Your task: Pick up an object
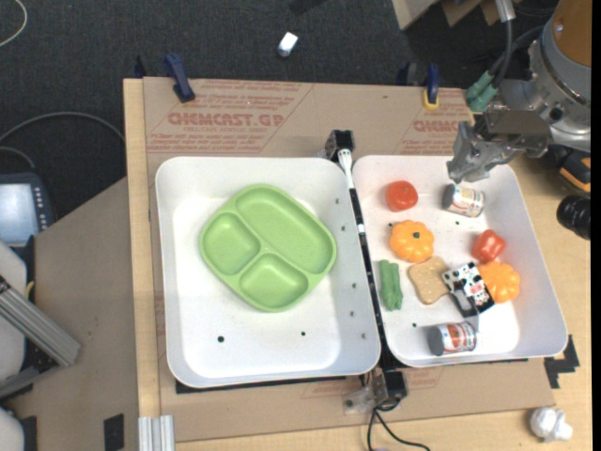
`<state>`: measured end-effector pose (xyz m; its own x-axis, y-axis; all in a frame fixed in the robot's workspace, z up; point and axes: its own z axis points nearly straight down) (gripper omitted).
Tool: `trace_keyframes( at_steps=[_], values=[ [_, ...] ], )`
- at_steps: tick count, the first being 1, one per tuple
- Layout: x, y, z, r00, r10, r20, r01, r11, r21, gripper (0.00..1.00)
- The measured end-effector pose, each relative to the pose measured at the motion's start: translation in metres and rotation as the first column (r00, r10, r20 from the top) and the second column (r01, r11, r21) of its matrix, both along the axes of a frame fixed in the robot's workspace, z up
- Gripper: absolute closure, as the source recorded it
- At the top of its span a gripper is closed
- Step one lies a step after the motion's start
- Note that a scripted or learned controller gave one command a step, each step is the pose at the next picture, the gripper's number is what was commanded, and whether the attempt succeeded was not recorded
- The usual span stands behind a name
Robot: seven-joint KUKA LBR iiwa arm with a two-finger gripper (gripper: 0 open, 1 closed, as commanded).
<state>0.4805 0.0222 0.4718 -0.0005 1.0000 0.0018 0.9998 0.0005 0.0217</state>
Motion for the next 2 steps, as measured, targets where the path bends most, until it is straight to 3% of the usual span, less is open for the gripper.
trace_keyframes(
  at_steps=[1,2],
  values=[
    [-0.003,0.006,-0.179,0.999,-0.002,-0.039,0.002,1.0,-0.004,1.0],
    [-0.003,-0.039,-0.248,0.999,-0.007,-0.032,0.006,1.0,-0.003,1.0]
  ],
)
